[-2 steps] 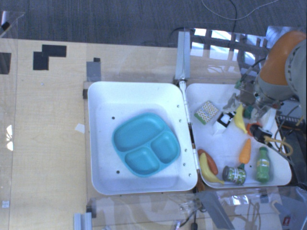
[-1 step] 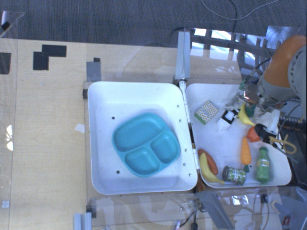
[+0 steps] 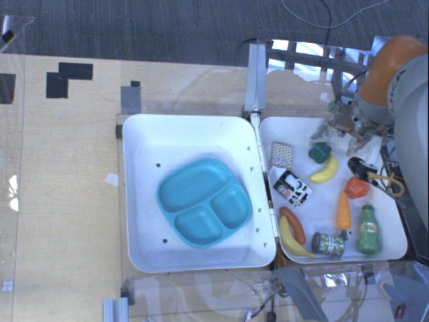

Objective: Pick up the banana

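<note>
Two bananas lie in the right bin (image 3: 395, 247). A small curved banana (image 3: 325, 171) rests near the bin's middle, just below a dark green toy vegetable (image 3: 320, 153). A longer banana (image 3: 292, 239) lies at the bin's front left corner, beside a red sausage (image 3: 293, 223). My gripper (image 3: 337, 129) hangs over the far edge of the right bin, above and slightly right of the green vegetable and the small banana. Nothing shows in its grasp.
The right bin also holds a patterned square packet (image 3: 281, 154), a black-and-white box (image 3: 293, 188), a red-orange piece (image 3: 356, 188), a carrot (image 3: 343, 211), a green bottle (image 3: 366, 230) and a can (image 3: 328, 245). The left bin (image 3: 144, 247) holds a blue divided plate (image 3: 203, 201).
</note>
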`<state>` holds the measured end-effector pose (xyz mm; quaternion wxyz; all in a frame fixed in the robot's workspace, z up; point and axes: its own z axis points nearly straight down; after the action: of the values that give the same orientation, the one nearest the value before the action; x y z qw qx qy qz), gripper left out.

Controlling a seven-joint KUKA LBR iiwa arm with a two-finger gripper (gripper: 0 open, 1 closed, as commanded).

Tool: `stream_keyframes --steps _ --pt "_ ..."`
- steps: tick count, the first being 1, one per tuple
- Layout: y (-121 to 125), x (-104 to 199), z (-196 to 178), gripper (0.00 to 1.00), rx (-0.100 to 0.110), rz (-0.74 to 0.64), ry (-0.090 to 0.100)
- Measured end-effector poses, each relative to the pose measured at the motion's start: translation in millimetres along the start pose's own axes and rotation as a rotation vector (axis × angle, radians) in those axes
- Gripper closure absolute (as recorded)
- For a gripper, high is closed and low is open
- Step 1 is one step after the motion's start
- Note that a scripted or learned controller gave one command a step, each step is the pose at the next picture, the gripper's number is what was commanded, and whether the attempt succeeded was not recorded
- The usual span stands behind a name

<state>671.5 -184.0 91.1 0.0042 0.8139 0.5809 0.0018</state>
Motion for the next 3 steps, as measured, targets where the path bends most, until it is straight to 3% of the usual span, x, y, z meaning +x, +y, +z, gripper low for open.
stream_keyframes --steps 1,2,3 --pt "-5.3 10.6 6.7 0.00 0.006 -0.103 0.002" --pt "-47.8 -4.6 5.0 0.00 0.004 -0.160 0.004" --pt "-46.9 -3.2 -3.5 1.00 0.002 -0.159 0.005"
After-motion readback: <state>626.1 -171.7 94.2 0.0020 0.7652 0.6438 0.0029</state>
